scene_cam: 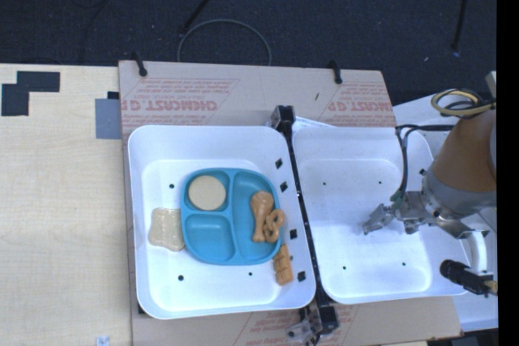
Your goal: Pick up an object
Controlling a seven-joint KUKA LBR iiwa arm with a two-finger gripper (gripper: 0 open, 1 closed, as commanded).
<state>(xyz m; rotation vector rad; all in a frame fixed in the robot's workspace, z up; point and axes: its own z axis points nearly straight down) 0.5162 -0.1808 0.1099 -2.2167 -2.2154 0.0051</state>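
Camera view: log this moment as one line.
pincer over right bin, nothing seen held | blue tray, food pieces in left bin

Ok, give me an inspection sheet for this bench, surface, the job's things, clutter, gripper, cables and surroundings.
Surface: two white bins side by side, left bin and right bin, on printed cardboard.
Job's things: blue tray in the left bin, holding a round cracker and a tan pretzel piece; pale biscuit beside the tray; small brown piece at its right corner.
Clutter: nothing seen.
Gripper: gripper above the right bin, holding nothing.
Cables: black cable loop on dark carpet; yellow coil by the arm.
Surroundings: wooden bench top.
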